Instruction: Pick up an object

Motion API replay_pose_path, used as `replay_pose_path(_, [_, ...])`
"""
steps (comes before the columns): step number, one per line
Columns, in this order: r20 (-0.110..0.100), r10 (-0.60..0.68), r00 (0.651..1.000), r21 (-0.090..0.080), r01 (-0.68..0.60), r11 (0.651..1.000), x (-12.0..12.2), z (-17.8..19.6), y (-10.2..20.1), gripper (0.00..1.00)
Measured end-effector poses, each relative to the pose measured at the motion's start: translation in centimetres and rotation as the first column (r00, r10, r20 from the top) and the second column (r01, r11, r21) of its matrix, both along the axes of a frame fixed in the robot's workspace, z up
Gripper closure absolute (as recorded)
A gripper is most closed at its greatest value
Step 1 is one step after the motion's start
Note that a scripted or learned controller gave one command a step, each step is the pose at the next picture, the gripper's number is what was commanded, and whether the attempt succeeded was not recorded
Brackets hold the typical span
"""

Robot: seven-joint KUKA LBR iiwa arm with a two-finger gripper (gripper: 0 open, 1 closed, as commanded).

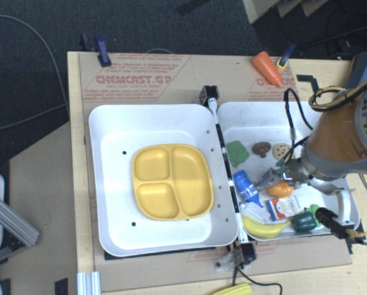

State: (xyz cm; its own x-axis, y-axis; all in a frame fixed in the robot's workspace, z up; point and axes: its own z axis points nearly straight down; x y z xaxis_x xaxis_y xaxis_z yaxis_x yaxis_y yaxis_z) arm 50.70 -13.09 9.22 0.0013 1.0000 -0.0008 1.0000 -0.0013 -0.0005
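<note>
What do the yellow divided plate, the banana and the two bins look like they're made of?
Yellow divided plate: likely moulded plastic, matte; uniform colour, rounded compartment ridges. Banana: probably a plastic toy; smooth, evenly yellow with a slight sheen, though real fruit can't be ruled out. Left bin and right bin: seemingly thin formed white plastic, smooth with soft highlights at the rounded rims.

Yellow divided plate (172,182); left bin (109,140)

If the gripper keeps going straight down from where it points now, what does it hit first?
Most likely the small orange object directly under the gripper in the right bin. Depth is hard to judge from above; the blue object lies just beside that line.
</note>
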Motion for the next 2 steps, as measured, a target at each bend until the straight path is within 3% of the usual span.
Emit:
replay_pose_path(1, [0.003,0.0,1.0,0.0,0.0,1.0,0.1,1.0,0.1,1.0])
replay_pose_path(2, [0.0,0.002,1.0,0.002,-0.002,1.0,0.7,9.2,11.6,1.0])
